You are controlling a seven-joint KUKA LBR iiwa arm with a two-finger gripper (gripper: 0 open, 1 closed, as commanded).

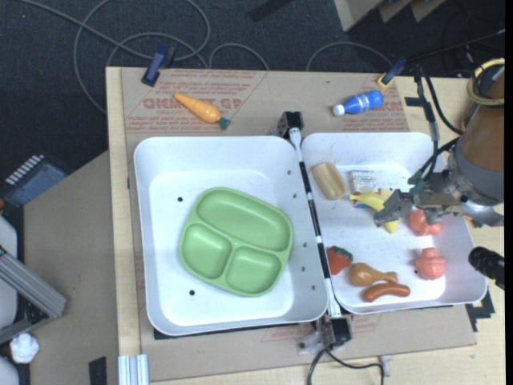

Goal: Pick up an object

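Observation:
My gripper (401, 205) hangs low over the middle of the right bin (417, 144), at the end of the grey arm that comes in from the right. It is right next to a yellow banana (369, 200), whose far end it covers. A pink-red toy (422, 222) lies just to its right, partly under the wrist. Nearby lie a tan bread roll (329, 180) and a small packet (362, 180). Toward the front of this bin are another pink-red toy (430, 264), a strawberry (340, 258), a drumstick (365, 275) and a sausage (386, 292).
The left bin (160, 175) holds a green divided plate (235, 241). On the bench behind the bins lie a carrot (200, 107), a blue bottle (359, 103) and a blue clip (156, 65). Black cables run down to the arm at right.

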